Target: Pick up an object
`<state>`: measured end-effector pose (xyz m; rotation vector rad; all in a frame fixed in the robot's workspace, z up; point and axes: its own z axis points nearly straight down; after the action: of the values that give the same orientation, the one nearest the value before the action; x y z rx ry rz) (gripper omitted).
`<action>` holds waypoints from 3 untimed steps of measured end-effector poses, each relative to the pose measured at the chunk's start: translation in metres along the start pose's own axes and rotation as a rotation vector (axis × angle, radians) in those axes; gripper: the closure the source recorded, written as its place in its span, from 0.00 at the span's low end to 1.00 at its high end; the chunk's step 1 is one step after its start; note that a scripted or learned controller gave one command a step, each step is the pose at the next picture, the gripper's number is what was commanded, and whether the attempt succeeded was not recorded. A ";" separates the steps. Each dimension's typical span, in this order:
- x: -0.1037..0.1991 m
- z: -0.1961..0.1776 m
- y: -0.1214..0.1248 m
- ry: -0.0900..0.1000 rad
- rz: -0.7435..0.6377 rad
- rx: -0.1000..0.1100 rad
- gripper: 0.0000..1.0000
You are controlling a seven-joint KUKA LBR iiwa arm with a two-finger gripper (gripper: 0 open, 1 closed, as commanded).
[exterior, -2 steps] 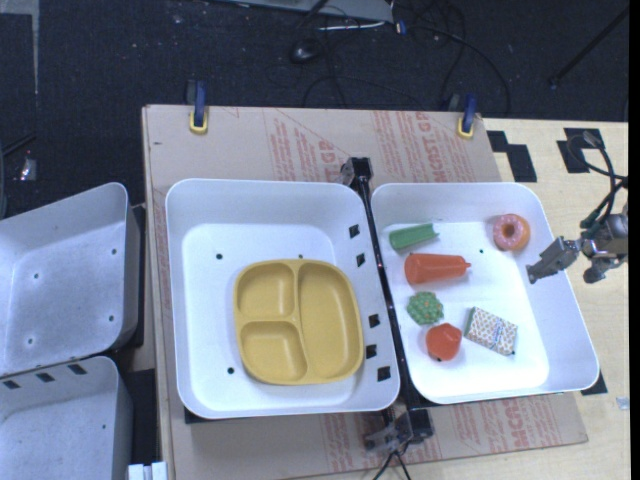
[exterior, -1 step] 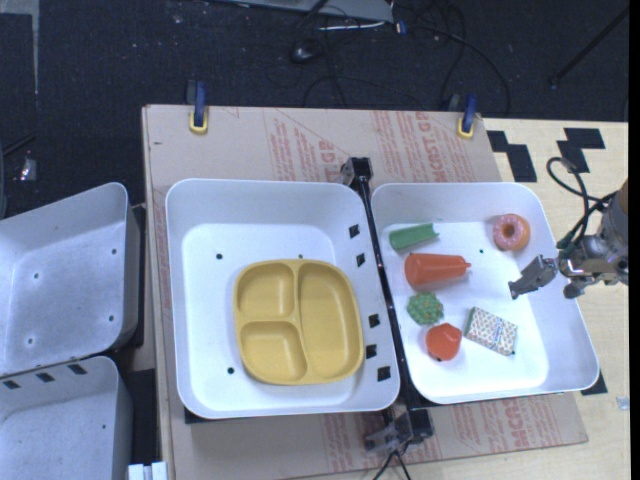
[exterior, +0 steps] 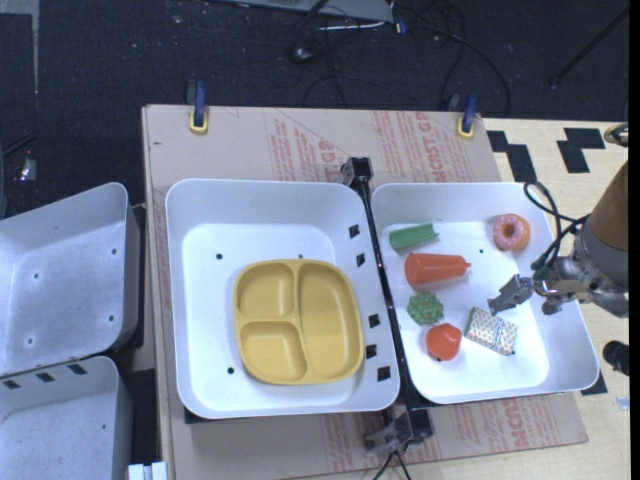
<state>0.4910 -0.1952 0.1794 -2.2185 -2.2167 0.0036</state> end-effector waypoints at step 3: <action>0.008 -0.027 -0.006 -0.005 -0.004 -0.012 1.00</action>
<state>0.4850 -0.1870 0.2067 -2.2218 -2.2297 -0.0044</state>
